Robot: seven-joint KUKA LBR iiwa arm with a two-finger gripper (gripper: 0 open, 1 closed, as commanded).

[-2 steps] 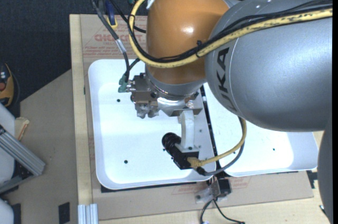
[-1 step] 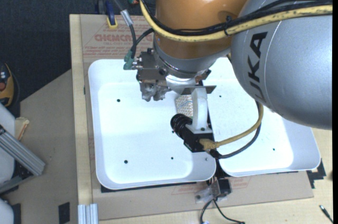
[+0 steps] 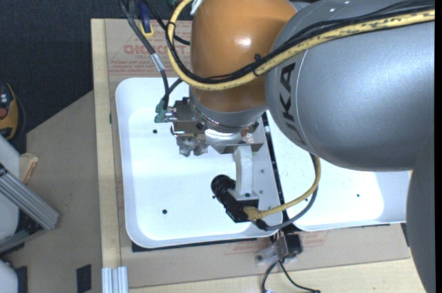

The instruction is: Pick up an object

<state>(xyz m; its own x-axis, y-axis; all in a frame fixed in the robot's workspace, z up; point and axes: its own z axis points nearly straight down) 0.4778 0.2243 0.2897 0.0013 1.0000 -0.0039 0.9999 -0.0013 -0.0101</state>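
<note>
2 shallow white bins [image 3: 138, 167] side by side on a tan bench [image 3: 105, 77]

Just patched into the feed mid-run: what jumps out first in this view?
The arm's big orange band dominates the upper centre, with the grey arm sweeping in from the right and a yellow cable looping round it. Under it, the wrist hangs over the left white bin, beside the divider between the two bins.

White bins [image 3: 148, 215], grey-and-orange arm [image 3: 359, 84]
</note>
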